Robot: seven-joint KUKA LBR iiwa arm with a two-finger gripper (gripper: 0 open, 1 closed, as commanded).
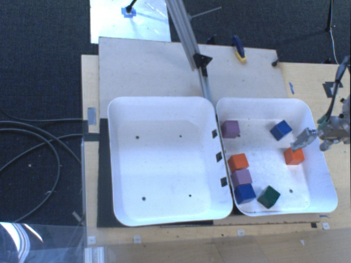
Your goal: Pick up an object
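A: Camera view, from above: two white bins are seen side by side on the worktop (164, 64), with seven blocks scattered in the right bin (321, 171).

B: Where is the gripper (303, 141) placed?

A: It is seen reaching in over the right bin's far right side, just above an orange block (294, 156). Whether the fingers are apart or together cannot be told, and no block is seen between them.

B: And the other blocks?

A: A blue block (281, 130) is found close by; a purple block (230, 128), a second orange block (238, 161), a lilac block (241, 177), a dark blue block (244, 193) and a green block (269, 196) are spread nearer the left bin (164, 163).
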